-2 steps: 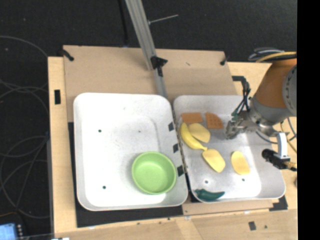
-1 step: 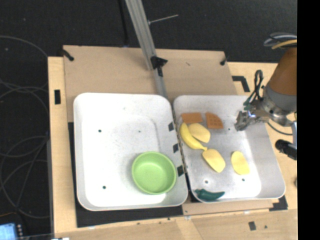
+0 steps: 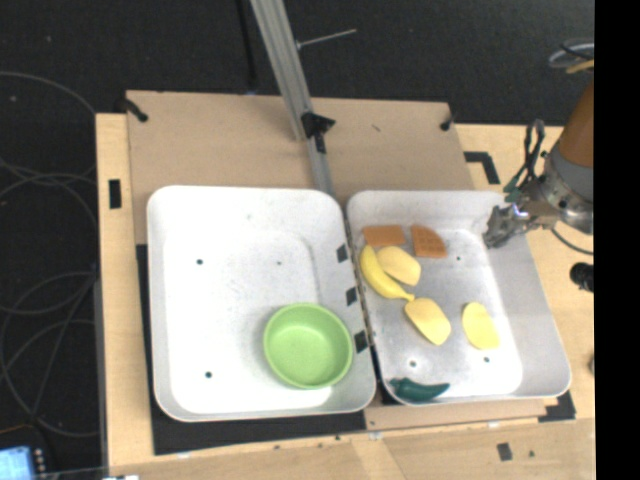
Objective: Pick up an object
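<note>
Hovering at right white bin (image 3: 520,363) far rim: grey two-finger end effector (image 3: 500,226), finger state indeterminate, nothing seen gripped. Nearest candidate, flat orange-brown piece (image 3: 429,241), just left; yellow plastic pieces (image 3: 427,320) below-left, likely clustered for reach.

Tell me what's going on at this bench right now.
A grey robot arm reaches in from the right, its pincer over the upper right edge of the right bin, with nothing seen in it. That bin holds a banana, three yellow pieces, two orange-brown pieces and a dark green item at the front edge. The left bin holds a green bowl. Nothing has been picked up yet.
</note>
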{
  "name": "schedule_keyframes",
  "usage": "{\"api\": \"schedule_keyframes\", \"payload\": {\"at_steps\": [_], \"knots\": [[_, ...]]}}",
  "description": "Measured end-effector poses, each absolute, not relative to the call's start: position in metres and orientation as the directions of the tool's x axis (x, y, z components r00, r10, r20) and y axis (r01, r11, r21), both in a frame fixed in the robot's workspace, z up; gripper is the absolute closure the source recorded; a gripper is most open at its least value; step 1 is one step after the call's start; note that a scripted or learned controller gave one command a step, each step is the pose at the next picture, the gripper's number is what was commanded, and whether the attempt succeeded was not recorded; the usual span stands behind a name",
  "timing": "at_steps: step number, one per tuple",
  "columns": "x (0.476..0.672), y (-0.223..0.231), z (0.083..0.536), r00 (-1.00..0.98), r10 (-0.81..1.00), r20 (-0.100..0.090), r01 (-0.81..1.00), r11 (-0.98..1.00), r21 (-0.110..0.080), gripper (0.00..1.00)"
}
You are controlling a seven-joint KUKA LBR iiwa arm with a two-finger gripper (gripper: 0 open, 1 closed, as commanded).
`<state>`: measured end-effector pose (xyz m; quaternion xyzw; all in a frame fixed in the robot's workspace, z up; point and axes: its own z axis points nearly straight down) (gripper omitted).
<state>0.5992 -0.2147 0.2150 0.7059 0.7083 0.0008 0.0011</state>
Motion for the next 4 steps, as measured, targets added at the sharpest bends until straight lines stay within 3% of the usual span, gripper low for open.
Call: {"api": "schedule_keyframes", "payload": {"at_steps": [4], "knots": [[0.629,-0.013,0.228,-0.003,1.000,0.001,1.000,0.003,0.002,1.00]]}}
